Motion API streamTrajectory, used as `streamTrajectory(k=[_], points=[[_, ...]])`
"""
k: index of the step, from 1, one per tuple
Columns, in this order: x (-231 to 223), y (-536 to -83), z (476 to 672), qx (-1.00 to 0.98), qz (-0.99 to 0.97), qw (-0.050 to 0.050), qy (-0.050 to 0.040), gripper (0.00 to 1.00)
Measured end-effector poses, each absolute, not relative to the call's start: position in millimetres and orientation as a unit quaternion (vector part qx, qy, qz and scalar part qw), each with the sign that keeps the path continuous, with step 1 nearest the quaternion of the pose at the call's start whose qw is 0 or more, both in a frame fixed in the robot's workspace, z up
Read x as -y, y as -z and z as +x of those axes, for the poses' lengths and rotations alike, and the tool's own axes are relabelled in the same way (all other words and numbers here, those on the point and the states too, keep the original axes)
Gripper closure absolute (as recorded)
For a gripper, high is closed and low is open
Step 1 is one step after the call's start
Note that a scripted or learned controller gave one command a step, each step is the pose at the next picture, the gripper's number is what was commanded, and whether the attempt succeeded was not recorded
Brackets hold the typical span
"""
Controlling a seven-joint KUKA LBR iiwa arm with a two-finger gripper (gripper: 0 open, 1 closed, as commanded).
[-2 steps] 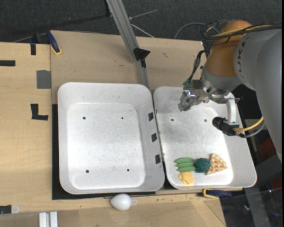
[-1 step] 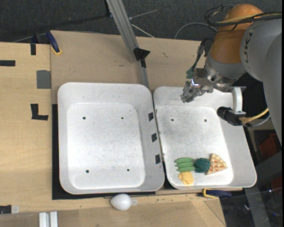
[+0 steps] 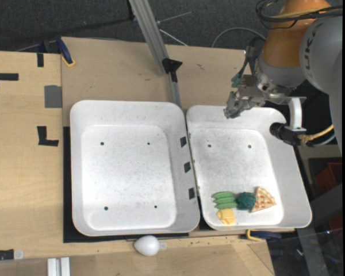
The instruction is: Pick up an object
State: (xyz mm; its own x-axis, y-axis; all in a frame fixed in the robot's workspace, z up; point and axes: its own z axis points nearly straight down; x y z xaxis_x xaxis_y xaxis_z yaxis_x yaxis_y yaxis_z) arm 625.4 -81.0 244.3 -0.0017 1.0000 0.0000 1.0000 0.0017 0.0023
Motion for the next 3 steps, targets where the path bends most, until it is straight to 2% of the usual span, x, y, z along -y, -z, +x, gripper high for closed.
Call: streamTrajectory(k=[1,2,3], points=[[37,-235,611.1,-0.709,0.705,-0.001,0.0008,1.00],[-15,-241,608.3,-0.710,0.705,-0.001,0.0000,1.00],[-71,-244,597.2,-0.710,0.704,-0.002,0.0004,1.00]])
